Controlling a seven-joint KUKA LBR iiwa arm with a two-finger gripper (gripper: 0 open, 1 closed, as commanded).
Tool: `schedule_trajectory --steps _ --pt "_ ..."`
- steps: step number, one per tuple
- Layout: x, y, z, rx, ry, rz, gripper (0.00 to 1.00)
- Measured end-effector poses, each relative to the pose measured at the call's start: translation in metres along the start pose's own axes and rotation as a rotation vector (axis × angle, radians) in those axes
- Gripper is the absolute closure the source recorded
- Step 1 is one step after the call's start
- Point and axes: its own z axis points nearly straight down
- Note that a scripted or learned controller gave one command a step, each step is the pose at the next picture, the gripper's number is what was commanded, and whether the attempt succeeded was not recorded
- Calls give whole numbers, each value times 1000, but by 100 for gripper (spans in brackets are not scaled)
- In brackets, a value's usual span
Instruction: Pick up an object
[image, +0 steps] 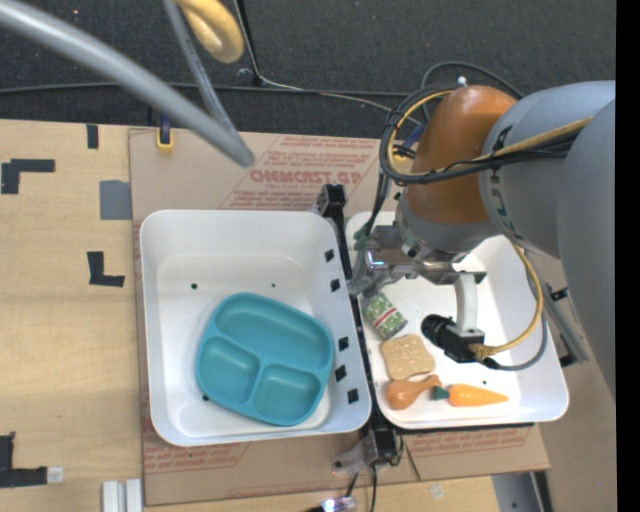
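Observation:
My gripper (374, 272) hangs low over the left side of the right bin (535, 385), close to the wall between the two bins. Just below it lies a small green-and-white patterned object (384, 316); I cannot see whether the gripper touches it. Nearer the front lie a tan square cracker-like piece (407, 356), a brown drumstick-shaped toy (405, 392) and an orange carrot (472, 396). The grey arm with its orange band (455, 150) hides the back of the right bin.
The left bin (165, 250) holds a teal divided plate (264, 358) at its front middle. Both bins rest on a cardboard sheet (300, 170) on the wooden bench. A grey pole (120, 65) crosses the upper left.

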Motion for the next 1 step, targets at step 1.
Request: schedule_trajectory --steps 1 --pt "61 9 8 -2 0 -1 100"
